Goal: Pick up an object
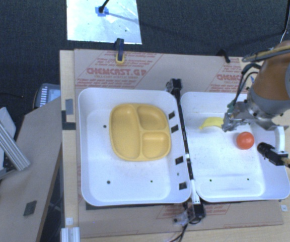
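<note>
2 bins; claw (229, 125), grip state unclear, between banana (211, 123) and orange ball (244, 140).

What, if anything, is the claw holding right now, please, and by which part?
It cannot be told: the claw sits low beside the yellow banana-shaped toy, its tips obscured.

Robotics lab or test cell. Shown by: board (150, 64) stamped CHEMCAST GP under two white bins (89, 150), clamp (120, 51) at the rear edge, aluminium framing (4, 140) at left, dark carpet (24, 29), loose cables (287, 9).
</note>
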Robot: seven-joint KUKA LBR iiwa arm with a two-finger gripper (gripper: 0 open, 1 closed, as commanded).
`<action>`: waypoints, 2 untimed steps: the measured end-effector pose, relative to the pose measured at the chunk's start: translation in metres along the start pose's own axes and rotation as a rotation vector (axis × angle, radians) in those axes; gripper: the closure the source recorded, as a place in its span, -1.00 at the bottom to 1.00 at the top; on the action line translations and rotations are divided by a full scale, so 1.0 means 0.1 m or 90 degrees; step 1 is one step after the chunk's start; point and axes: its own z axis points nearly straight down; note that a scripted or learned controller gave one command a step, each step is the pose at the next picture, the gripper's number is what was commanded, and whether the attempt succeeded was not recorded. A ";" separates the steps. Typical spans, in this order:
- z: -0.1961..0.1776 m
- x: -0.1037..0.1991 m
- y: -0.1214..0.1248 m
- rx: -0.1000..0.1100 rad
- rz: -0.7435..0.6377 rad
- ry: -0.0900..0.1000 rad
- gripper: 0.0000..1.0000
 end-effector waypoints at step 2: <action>-0.86 -0.06 0.06 0.001 0.000 0.000 1.00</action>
